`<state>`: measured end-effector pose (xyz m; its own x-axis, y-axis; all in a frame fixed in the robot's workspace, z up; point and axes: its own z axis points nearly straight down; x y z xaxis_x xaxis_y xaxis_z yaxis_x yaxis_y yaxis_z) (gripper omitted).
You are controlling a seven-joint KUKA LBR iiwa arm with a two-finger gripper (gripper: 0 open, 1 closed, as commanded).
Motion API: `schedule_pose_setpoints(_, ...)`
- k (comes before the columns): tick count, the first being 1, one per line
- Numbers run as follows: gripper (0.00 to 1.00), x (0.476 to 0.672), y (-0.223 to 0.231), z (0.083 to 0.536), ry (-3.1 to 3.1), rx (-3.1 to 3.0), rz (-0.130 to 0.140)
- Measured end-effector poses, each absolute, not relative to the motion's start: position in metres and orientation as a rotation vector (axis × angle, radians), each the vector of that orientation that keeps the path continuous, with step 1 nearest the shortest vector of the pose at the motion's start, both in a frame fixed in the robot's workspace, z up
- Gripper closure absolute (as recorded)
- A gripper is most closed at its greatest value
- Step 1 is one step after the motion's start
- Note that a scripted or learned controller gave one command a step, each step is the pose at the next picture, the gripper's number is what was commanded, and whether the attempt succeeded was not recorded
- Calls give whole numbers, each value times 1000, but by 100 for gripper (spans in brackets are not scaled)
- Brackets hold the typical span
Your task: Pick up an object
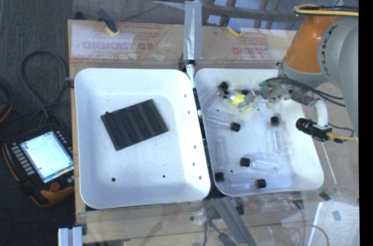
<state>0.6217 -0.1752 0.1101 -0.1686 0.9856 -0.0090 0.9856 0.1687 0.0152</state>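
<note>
Several small clear vials with black caps lie scattered in the right bin (303,178), among them a vial (224,120) left of centre, a second vial (277,137) toward the right and a third vial (261,165) near the front. A small yellow object (238,100) lies at the back of that bin, beside another black-capped vial (223,88). My gripper (260,92) hangs low over the back of the right bin, just right of the yellow object. I see nothing clearly held in it.
A dark ribbed rectangular pad (134,123) lies tilted in the left bin (93,181). The grey arm with its orange band (309,46) and its cables crosses the right bin's back right corner. A handheld pendant (44,160) sits on the floor at left.
</note>
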Motion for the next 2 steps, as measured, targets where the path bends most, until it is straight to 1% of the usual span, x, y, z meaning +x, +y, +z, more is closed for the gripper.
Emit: schedule_pose_setpoints(2, 0, 622, -175, 110, 2389, 2015, 9)
